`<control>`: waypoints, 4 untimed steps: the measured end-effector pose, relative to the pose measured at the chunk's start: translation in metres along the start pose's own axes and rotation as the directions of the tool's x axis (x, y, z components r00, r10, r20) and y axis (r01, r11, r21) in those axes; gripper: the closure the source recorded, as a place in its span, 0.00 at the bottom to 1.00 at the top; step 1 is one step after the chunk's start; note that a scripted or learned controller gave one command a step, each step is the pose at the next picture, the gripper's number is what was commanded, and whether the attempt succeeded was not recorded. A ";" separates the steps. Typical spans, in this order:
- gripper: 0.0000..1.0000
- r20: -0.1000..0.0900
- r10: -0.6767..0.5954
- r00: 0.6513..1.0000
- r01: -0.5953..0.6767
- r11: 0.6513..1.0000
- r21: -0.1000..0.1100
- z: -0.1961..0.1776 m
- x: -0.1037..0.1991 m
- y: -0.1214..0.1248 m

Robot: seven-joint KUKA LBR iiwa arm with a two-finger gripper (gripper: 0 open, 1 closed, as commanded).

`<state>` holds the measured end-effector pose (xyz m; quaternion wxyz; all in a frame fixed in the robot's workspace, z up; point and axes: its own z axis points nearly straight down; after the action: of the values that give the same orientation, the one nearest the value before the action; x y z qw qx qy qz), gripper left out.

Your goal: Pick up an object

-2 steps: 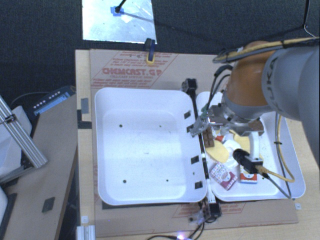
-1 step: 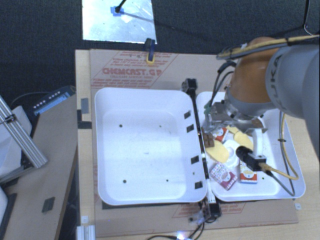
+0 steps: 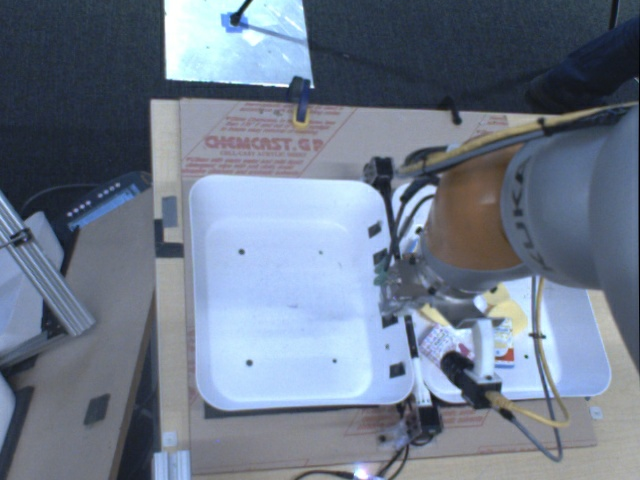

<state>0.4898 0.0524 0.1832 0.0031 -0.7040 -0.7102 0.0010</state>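
My arm reaches down into the right bin, and its orange band and grey wrist cover most of that bin. The gripper sits low near the bin's left wall, mostly hidden under the wrist. Small items lie just beside it on the bin floor: a red-and-white patterned packet, a yellow piece and a white box with blue and red print. Nothing is visibly held.
The left bin lies to the left of the gripper, its right wall close to it. A yellow cable and black fitting trail off the arm over the right bin's front edge. A yellow-and-blue clamp stands at the board's back edge.
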 end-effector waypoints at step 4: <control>1.00 -0.007 0.002 1.000 -0.002 1.000 -0.024 -0.289 0.181 -0.003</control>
<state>0.4874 0.2320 0.4731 -0.0027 -0.7046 -0.7095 -0.0101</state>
